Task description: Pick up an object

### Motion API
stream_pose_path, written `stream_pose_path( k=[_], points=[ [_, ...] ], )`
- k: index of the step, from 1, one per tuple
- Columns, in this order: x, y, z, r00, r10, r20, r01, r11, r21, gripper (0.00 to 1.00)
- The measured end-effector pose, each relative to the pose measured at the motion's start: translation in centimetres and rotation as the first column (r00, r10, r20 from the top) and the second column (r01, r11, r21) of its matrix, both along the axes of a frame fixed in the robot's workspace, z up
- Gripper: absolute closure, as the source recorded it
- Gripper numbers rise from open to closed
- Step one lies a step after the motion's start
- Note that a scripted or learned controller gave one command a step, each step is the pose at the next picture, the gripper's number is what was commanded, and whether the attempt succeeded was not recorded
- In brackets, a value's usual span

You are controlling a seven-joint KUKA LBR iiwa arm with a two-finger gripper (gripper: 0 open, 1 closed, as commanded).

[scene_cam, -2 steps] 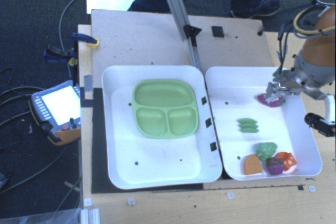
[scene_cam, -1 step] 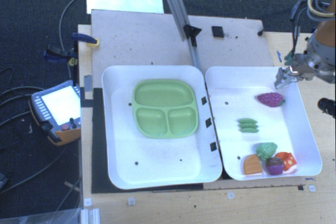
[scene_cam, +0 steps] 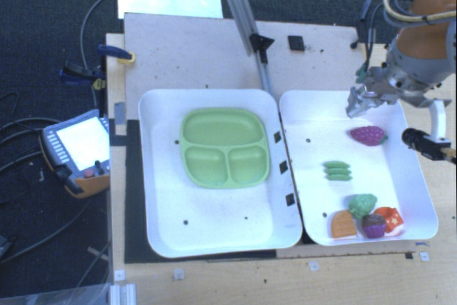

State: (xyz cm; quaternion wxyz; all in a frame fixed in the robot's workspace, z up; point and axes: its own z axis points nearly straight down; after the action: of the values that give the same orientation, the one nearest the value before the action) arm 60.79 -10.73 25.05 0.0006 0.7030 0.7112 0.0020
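The right bin (scene_cam: 307, 111) holds a purple bunch of grapes (scene_cam: 368, 135) near its far right side. Green pea pods (scene_cam: 337, 170) lie in its middle. At its near right corner sit a green broccoli piece (scene_cam: 363, 204), an orange slice-shaped piece (scene_cam: 343, 225), a dark purple piece (scene_cam: 374, 225) and a red piece (scene_cam: 390, 219), packed together. My gripper (scene_cam: 359, 102) hangs over the far right part of that bin, up and left of the grapes, with nothing seen between its fingers.
A green divided plate (scene_cam: 225, 148) lies in the left bin (scene_cam: 164, 211). A metal pole (scene_cam: 239, 0) slants over the bench behind the bins. A teach pendant (scene_cam: 77, 152) rests on the floor at the left, with cables around it.
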Motion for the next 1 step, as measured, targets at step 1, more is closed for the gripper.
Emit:
stream_pose_path(
  k=[1],
  points=[
    [0.49, 5.81, 0.57, 1.0, 0.0, 0.0, 0.0, 1.0, 0.0, 1.0]
  ],
)
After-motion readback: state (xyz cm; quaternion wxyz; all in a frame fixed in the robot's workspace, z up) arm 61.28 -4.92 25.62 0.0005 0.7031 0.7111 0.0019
